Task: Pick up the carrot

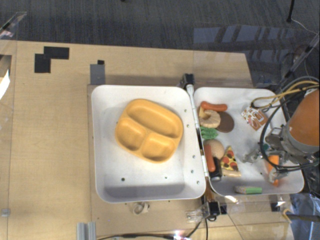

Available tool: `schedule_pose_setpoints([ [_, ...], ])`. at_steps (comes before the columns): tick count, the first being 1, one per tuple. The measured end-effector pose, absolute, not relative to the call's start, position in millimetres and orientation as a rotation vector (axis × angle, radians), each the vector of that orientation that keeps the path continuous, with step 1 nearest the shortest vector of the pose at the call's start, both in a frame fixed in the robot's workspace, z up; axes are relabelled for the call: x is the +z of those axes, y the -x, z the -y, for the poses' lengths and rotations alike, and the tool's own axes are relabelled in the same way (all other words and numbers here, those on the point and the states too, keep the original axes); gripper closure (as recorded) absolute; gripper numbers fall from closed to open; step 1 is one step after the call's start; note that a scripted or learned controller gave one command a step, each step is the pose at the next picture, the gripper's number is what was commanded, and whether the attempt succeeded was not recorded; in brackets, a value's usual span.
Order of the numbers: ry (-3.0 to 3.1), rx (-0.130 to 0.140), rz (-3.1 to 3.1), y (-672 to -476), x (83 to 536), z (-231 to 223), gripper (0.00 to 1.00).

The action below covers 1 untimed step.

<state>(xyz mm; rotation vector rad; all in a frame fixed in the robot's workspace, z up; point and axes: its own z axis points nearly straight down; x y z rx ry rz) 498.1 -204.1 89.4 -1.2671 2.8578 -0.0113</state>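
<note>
Cables and a small metal bracket (141,207) sit at the near edge of the wooden worktop (45,149), just in front of the two shallow white bins. Nearest inside the right white bin (227,188) lies a slim green stick-shaped toy (248,189), and just behind it, toward the bin's right side, the small orange carrot (272,166) rests under the arm's claw (272,164). The claw hangs right over the carrot, but whether its parts are spread or closing on the carrot cannot be told from this angle, since the grey wrist and its orange band (305,121) hide most of it. Along the same bin's left side lie a triangular toy pizza slice (230,161), a red and black cylinder-shaped toy (211,165), a tan rounded piece (214,147), a green leafy piece (209,133), a cream ring-shaped doughnut (209,118) beside a brown disc (226,122), and, farthest, a red sausage-shaped toy (214,106). A small orange-and-white printed packet (253,117) lies near the far right. The left white bin (107,179) holds a yellow three-compartment plastic plate (149,129) near its middle.
</note>
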Motion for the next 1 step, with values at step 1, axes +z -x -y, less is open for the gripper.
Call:
schedule_pose_setpoints([
  [1,0.900,-0.018,-2.994,-496.4,89.7,204.8,0.00],
])
